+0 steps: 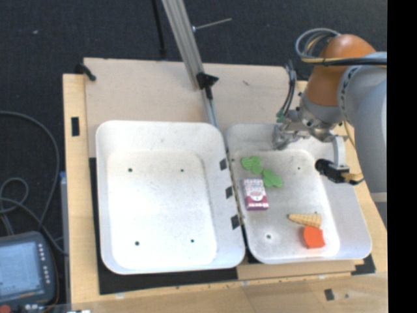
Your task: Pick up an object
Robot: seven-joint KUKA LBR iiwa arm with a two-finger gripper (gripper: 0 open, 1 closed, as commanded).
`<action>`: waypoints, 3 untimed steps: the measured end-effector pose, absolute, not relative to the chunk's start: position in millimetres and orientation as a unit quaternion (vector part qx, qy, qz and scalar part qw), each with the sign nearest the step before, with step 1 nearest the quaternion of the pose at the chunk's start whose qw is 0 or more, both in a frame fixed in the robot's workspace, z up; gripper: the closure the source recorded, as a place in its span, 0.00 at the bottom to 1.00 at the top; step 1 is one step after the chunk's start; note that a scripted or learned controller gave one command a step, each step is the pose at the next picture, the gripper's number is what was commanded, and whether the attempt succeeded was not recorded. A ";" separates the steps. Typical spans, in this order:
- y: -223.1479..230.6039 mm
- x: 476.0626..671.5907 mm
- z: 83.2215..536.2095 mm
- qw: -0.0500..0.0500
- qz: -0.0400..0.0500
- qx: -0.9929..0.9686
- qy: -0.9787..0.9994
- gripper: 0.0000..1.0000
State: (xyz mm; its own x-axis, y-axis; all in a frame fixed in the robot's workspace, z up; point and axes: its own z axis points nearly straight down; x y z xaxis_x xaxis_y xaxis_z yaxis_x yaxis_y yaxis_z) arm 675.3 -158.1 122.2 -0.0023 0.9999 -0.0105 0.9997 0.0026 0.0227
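The right bin (345, 201) holds several small things. Two green pieces (261, 171) lie near its left wall, with a small pink and white box (255, 194) just below them. A tan cone (305, 219) and an orange block (314, 237) lie toward the front right. My gripper (285, 137) hangs over the back of the right bin, above and to the right of the green pieces, with nothing seen in it.
The left bin (163, 194) sits beside the right one. A slanted metal rail (186, 38) rises from behind the bins. A pendant (23, 269) and cables lie on the floor at the left.
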 end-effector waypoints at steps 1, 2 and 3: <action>-160.9 679.6 167.1 0.003 0.002 0.706 0.708 1.00; -152.9 681.6 217.9 0.003 0.002 0.706 0.708 1.00; -158.4 683.8 264.0 0.003 0.002 0.705 0.709 1.00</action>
